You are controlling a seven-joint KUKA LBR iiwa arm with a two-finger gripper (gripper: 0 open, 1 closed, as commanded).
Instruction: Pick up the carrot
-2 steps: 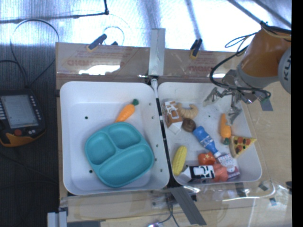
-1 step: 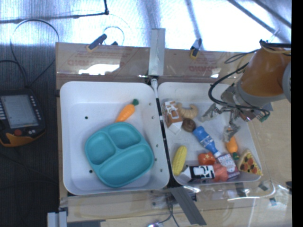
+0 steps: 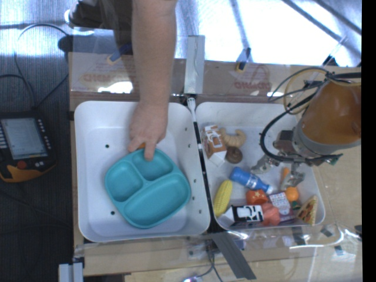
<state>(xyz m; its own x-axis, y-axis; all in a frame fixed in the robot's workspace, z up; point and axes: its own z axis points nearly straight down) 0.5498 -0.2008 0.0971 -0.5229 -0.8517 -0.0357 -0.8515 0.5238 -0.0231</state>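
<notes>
Floor (image 3: 282, 16) up top is pale grey with bright diagonal streaks of light across it, so sun or a strong lamp is coming in. Left of the tabletop (image 3: 147, 75) it's dark carpet-ish flooring, with a black cable (image 3: 23, 63) looping around and a handheld control pendant (image 3: 23, 143) lying there, screen up.

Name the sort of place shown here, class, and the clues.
Probably a robotics lab's grasping bench: a grey and orange arm reaches over two white bins, the right one heaped with toy food, and a handheld control tablet lies on the floor alongside.
</notes>
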